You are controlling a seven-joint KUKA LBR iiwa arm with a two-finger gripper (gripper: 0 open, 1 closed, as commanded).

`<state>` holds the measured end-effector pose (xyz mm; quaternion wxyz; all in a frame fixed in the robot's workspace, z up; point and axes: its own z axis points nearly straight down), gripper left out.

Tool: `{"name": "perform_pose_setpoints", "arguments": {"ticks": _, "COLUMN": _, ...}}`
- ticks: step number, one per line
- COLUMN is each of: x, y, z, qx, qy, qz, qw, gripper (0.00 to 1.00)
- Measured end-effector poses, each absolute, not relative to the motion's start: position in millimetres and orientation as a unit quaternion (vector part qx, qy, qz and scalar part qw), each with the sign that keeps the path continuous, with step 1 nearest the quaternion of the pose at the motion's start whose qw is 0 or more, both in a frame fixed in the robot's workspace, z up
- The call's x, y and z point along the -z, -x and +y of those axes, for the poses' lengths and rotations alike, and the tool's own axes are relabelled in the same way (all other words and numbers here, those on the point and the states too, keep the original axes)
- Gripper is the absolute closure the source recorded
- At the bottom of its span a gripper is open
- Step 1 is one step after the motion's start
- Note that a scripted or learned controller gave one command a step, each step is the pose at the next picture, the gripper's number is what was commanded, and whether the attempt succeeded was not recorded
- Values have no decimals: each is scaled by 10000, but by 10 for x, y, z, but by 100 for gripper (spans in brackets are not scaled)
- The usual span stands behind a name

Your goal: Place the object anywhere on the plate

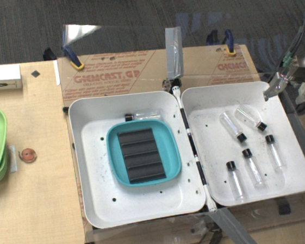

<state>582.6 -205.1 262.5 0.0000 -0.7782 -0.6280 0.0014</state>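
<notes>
At right bin's far-right corner, gripper (pixel 275 85), jaws' state unreadable; vials (pixel 245 141) lie leftward and nearer, long axes mostly front-to-back; teal plate (pixel 169 144) in left bin.

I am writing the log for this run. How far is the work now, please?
Nothing looks done: the teal plate in the left bin carries only a dark ribbed insert. One vial lies beside the plate. Five vials wait in the right bin. The hand is at that bin's upper right rim; picking and placing remain.
</notes>
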Motion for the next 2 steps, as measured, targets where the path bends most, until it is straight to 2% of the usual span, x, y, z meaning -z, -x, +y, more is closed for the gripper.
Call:
{"name": "perform_pose_setpoints", "arguments": {"ticks": 1, "x": -3945, "y": -6042, "z": -2002, "qx": -18, "qy": 7939, "qz": -6080, "qw": 0, "gripper": 0}}
{"name": "perform_pose_setpoints", "arguments": {"ticks": 2, "x": -4401, "y": -6597, "z": -2146, "qx": -17, "qy": 8218, "qz": -5698, "qw": 1, "gripper": 0}}
